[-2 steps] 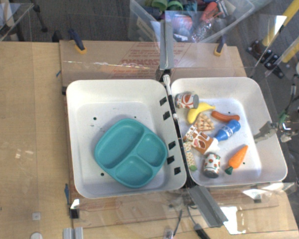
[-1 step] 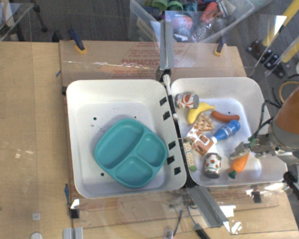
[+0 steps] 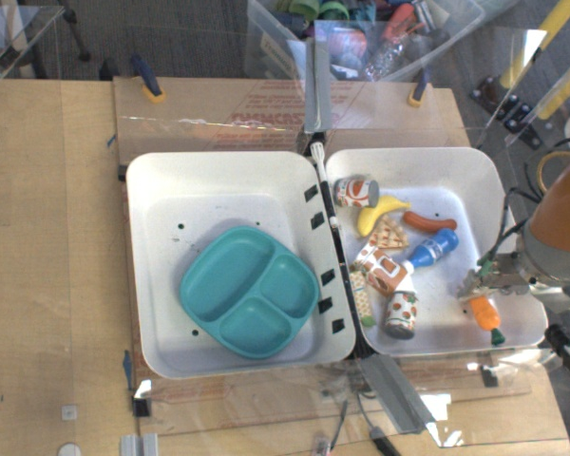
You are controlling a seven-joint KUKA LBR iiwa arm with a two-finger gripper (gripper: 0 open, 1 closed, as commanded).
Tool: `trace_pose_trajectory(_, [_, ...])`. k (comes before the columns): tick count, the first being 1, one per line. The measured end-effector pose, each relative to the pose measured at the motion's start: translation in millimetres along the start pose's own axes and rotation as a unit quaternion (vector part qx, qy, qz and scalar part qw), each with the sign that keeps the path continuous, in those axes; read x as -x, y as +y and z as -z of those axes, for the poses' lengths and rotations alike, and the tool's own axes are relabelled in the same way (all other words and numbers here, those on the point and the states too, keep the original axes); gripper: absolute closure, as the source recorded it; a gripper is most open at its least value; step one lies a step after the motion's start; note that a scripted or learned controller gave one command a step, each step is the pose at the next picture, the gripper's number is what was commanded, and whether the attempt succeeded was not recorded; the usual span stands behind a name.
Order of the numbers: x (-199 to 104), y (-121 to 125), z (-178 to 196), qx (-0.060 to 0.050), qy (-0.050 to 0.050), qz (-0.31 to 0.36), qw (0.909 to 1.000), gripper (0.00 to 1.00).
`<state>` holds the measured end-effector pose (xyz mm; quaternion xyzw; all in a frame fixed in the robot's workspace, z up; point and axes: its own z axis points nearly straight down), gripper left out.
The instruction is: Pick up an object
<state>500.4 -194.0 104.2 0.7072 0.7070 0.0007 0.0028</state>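
Observation:
The right bin [image 3: 475,174] holds several small items: a small can [image 3: 356,192], a yellow banana [image 3: 380,214], a red sausage [image 3: 429,222], a pizza slice [image 3: 388,236], a blue bottle [image 3: 433,248], a brown-and-white carton [image 3: 389,274], a second can [image 3: 401,313] and an orange carrot [image 3: 487,313]. My gripper [image 3: 489,283] hangs low at the bin's right side, just above the carrot. The orange band of the arm [image 3: 559,221] is at the view's right edge. Whether the gripper touches the carrot cannot be made out.
The left bin [image 3: 157,217] holds a teal divided plate [image 3: 250,293]. A metal divider [image 3: 325,226] runs between the bins. A clear tub of toys [image 3: 361,12] stands behind them. A speckled cracker [image 3: 361,297] lies against the divider.

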Motion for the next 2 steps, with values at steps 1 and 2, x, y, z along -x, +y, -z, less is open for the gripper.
trace_pose_trajectory(1, [-82.0,14.0,22.2,-0.003,0.001,-0.053,0.9986,1.0])
trace_pose_trajectory(2, [-131.6,60.3,109.1,-0.004,0.001,-0.13,0.9915,1.0])
